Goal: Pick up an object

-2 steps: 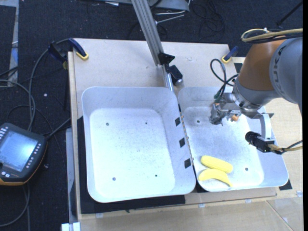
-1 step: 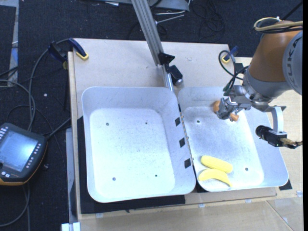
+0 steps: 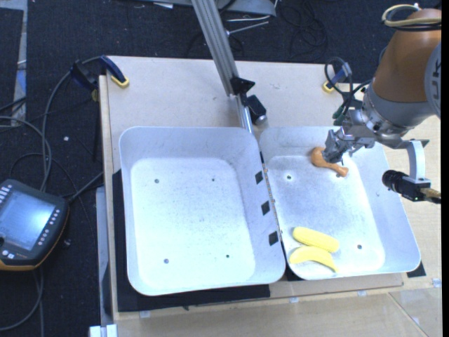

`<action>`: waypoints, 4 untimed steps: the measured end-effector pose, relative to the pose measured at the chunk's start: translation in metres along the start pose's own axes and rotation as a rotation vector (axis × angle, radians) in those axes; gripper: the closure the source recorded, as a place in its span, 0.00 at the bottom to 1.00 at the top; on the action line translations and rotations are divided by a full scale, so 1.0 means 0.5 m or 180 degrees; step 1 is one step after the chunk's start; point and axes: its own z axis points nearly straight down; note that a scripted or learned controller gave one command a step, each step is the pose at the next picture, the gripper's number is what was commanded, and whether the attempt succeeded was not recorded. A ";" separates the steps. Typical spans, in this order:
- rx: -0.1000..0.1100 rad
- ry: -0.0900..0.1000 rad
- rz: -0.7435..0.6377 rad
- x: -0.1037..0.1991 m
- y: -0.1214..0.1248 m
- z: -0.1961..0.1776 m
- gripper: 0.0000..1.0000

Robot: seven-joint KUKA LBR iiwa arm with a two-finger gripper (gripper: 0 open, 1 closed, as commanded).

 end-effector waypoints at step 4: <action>0.0020 0.0003 -0.0011 0.280 -0.032 -0.019 1.00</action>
